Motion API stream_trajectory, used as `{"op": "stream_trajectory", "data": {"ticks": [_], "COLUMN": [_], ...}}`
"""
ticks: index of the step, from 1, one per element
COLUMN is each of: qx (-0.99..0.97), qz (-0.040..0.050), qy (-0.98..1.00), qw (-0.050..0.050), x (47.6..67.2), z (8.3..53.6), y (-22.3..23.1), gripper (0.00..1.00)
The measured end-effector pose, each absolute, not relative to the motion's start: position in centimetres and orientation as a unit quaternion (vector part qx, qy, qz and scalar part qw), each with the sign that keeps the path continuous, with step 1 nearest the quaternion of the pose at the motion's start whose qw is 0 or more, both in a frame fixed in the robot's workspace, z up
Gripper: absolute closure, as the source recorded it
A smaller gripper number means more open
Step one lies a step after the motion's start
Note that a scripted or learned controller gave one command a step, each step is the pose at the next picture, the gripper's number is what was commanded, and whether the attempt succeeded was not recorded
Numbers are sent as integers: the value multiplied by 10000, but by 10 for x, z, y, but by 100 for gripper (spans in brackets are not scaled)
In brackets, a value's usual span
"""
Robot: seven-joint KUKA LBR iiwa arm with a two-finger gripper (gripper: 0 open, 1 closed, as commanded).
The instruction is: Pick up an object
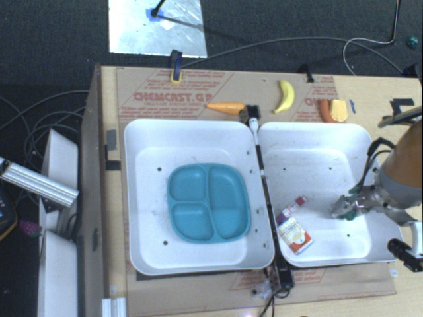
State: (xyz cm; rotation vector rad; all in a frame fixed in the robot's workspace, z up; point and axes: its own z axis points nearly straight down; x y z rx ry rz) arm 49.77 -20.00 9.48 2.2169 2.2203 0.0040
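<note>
The packet (293, 230), a small red-and-white thing with a bottle-like neck, lies tilted in the lower left part of the right bin (317, 144), close to the divider between the two bins. From my station I read the scene outward from the big pieces: the worktop (218, 91) of printed cardboard spans the middle of the frame. The left bin (149, 144) holds a blue divided plate (208, 201) lying flat near its centre. The arm (400, 170) comes in at the right edge of the frame. Its pincer (347, 208) sits low over the floor of the right bin, well apart from the packet; I cannot tell how it is set. Along the top of the worktop lie a banana (285, 96), a carrot (225, 108) and an orange-yellow item (333, 110).
</note>
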Motion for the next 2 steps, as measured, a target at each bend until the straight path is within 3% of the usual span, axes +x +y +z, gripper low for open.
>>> {"op": "stream_trajectory", "data": {"ticks": [1, 2], "qx": [7058, 7055], "qz": [12, 14], "qy": [7084, 7087], "qw": [14, 9], "x": [543, 542], "z": [172, 230], "y": [-148, -70], "gripper": [100, 100]}}
